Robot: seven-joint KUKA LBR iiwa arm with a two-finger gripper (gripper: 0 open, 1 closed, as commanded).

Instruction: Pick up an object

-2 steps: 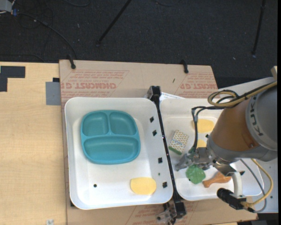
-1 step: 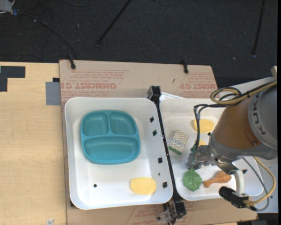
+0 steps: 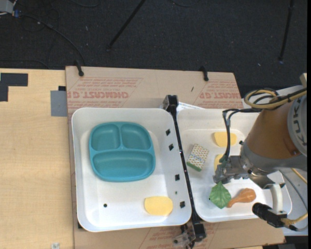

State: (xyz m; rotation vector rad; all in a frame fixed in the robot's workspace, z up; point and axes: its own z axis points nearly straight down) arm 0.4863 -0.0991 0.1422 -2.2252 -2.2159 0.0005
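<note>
I am lowering the tool [image 3: 221,179] right above the green leaf [image 3: 220,195] because it lies closest. I cannot tell its grip.

Green leafy toy [image 3: 220,195] in right bin [image 3: 207,211]

The light is even and rather soft, coming from above. The two white bins [image 3: 83,139] are the brightest parts, almost washed out, with only faint grey shadows along their walls. The teal plate [image 3: 122,152] gives a weak shadow at its lower edge. The dark floor [image 3: 145,25] in the upper part of the frame is dim. The picture is slightly soft and grainy, small details are blurred.
</note>
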